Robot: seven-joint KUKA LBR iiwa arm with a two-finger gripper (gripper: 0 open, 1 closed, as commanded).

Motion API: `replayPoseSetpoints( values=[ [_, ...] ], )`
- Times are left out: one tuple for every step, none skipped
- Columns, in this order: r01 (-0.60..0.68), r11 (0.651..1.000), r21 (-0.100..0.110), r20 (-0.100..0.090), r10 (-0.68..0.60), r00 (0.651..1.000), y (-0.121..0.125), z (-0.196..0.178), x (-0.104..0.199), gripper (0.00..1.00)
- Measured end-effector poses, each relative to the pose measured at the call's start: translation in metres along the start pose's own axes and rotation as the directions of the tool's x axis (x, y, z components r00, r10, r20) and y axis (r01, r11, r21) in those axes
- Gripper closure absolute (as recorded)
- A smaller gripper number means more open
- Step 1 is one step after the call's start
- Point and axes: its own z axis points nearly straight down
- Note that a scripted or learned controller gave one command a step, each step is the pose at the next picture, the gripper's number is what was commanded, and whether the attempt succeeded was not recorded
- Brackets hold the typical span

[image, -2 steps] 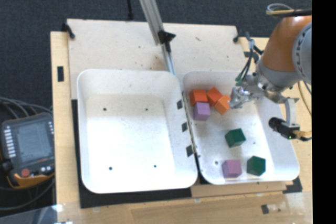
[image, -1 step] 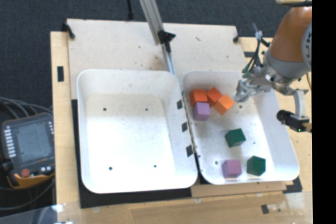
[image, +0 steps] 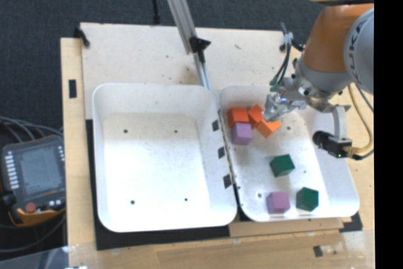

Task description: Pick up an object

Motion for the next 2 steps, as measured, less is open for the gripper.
replayPoseSetpoints(
  values=[
    [0.001,1.000,0.002,-0.001,-0.001,1.000,-0.009,-0.014,0.057,1.00],
    [-0.001,1.000,0.004,0.001,0.001,1.000,-0.013,-0.008,0.101,1.00]
  ],
)
